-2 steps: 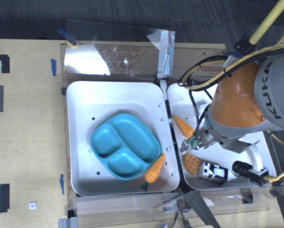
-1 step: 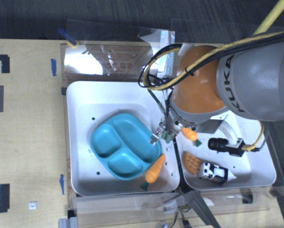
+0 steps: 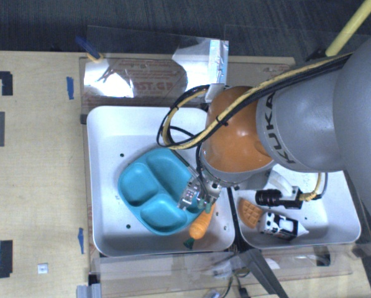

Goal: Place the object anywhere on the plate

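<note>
A blue divided plate [image 3: 153,191] lies tilted in the left white bin [image 3: 104,166]. An orange toy carrot [image 3: 201,224] with a green stem end lies in that bin's front right corner, just off the plate's right edge. My gripper [image 3: 196,197] hangs over the plate's right rim, directly above the carrot's upper end. The wrist hides whether it touches the carrot.
The right bin [image 3: 334,228] holds a tan waffle-like piece [image 3: 250,213] and a black-and-white object [image 3: 279,225]. The arm's orange band [image 3: 235,135] and grey body cover the divider and much of the right bin. A shiny foil sheet [image 3: 148,73] lies behind the left bin.
</note>
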Robot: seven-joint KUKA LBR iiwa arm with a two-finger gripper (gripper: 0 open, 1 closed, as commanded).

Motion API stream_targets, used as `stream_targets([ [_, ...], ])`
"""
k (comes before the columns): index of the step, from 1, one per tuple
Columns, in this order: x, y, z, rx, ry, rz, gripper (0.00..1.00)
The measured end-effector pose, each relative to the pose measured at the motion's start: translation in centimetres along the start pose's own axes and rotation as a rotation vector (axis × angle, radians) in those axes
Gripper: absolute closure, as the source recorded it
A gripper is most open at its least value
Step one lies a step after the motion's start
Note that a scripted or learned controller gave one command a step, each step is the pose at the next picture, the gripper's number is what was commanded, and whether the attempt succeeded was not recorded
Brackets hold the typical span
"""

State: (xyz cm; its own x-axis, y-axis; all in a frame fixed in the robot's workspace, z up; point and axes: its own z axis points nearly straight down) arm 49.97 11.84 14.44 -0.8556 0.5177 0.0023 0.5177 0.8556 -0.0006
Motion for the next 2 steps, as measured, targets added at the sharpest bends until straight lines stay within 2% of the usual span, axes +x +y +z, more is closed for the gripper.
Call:
stream_targets([
  [1,-4.3,0.0,-1.4,-0.004,-0.007,-0.141,1.0],
  [2,3.5,1.7,-0.9,-0.002,-0.001,-0.185,1.0],
])
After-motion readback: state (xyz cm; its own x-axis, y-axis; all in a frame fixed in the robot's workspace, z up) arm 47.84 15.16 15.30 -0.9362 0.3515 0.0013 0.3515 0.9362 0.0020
